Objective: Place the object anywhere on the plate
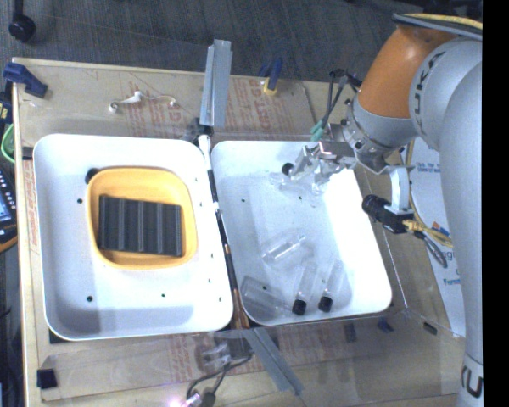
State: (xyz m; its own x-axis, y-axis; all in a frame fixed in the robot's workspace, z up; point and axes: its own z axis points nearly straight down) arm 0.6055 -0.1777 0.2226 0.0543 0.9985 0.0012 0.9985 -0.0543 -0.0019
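The picking step looks to be in hand, with no object yet on its way to the plate. The tool (312,166) hangs over the upper part of the right bin (369,227), below the orange-banded wrist, and its clear fingers blur into the white floor, so I cannot tell whether they are spread or pressed together, nor whether anything sits between them. A small clear piece (287,170) lies just beside the tool on its left; whether they touch is unclear. Further down the bin from the tool lie more transparent things: a clear tube (285,248) near the middle, and two vials with dark caps (314,295) close to the near wall, beside a clear cup (259,295). The plate (141,217), yellow-rimmed with a dark ribbed centre, sits well to the tool's left in the left bin (59,168), with nothing resting on it. The next move probably calls for a firm grip on one clear piece, a lift over the divider (214,202) between the bins, then a release onto the plate.
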